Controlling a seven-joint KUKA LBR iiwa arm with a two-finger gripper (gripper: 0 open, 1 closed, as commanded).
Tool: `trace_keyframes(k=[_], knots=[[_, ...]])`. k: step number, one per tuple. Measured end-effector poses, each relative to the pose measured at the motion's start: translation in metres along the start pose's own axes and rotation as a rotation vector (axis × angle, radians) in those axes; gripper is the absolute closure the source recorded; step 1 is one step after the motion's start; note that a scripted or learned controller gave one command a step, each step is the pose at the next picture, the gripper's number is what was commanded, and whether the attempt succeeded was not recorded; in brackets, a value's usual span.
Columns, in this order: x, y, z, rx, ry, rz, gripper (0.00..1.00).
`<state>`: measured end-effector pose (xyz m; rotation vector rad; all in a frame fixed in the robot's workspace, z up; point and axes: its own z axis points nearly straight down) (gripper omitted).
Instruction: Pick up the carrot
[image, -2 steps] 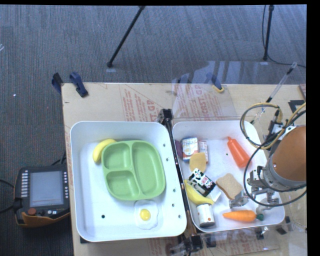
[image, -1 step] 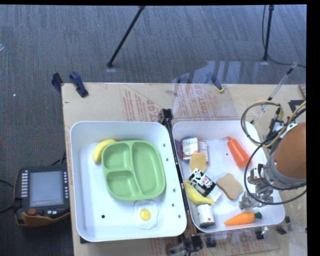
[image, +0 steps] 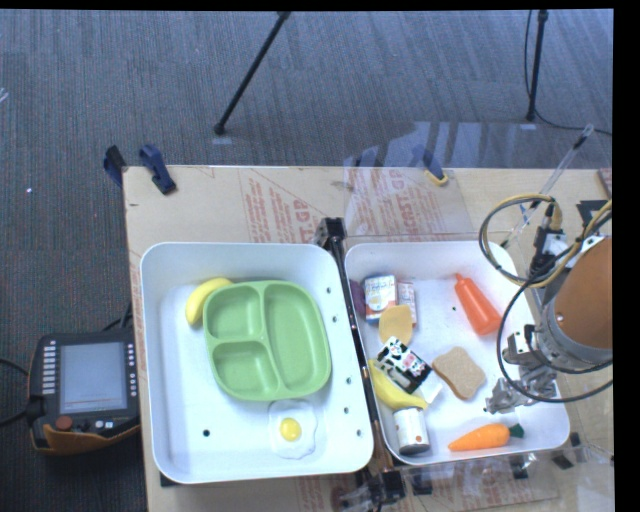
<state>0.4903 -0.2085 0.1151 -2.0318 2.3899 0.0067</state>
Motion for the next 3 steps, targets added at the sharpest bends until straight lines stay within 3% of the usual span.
trace_keyframes(k=[1, 2, 3], knots=[[0.002, 0.013, -0.026, 0.000, 0.000, -0.137, 1.00], [0.002, 0.013, -0.026, -0.001, -0.001, -0.135, 0.00], [-0.036, 0.020, 0.031, -0.008, -0.003, -0.208, 0.00]])
